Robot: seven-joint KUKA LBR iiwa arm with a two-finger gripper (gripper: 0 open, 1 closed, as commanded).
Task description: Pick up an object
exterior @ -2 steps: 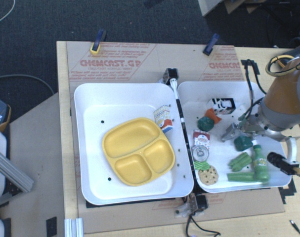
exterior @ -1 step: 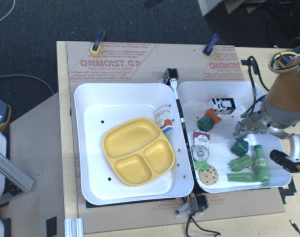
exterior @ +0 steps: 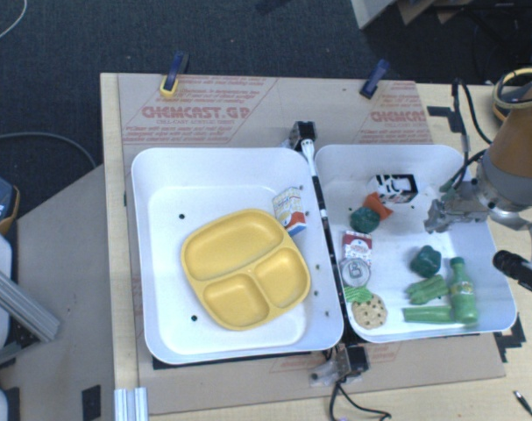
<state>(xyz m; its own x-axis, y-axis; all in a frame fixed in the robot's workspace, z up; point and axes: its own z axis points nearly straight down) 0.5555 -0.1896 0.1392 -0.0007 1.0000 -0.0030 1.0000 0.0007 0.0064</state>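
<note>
Several small items crowd the right bin [exterior: 336,169] — a green bottle [exterior: 461,292], a cookie [exterior: 369,310], a can [exterior: 357,272] — all candidates for picking. The gripper [exterior: 450,213] hovers over the bin's right side, near them; its state cannot be told.

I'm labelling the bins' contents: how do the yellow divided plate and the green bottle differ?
The yellow divided plate lies flat in the left bin, broad and alone but for a small packet. The green bottle lies in the right bin, slim, among other green items. Both look like toy plastic.
</note>
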